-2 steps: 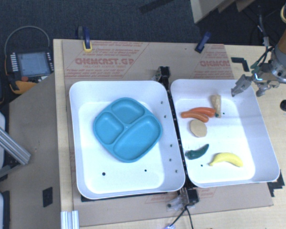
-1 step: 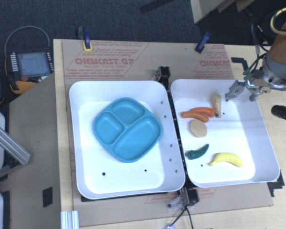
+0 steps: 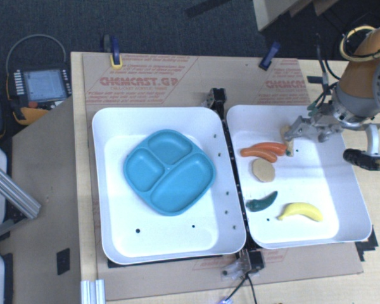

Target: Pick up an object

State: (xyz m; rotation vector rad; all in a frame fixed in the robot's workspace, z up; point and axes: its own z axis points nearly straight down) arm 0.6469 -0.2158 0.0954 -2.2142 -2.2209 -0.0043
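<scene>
The left bin (image 3: 107,189) holds a blue divided plate (image 3: 170,171) — three compartments, lying flat. The right bin (image 3: 342,223) carries four small items: an orange carrot (image 3: 263,150) near its upper left, a yellow banana (image 3: 301,212), a dark green pepper (image 3: 262,202) and a tan round cookie (image 3: 263,170). The gripper (image 3: 296,132) hangs just beside the carrot's right end — its finger state cannot be told.

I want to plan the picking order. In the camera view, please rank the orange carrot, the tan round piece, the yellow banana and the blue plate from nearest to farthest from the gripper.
From the gripper, in the right bin's upper part:
1. Orange carrot, just beside it, on its left.
2. Tan round piece, below the carrot.
3. Yellow banana, low in the right bin.
4. Blue plate, in the left bin.
</scene>
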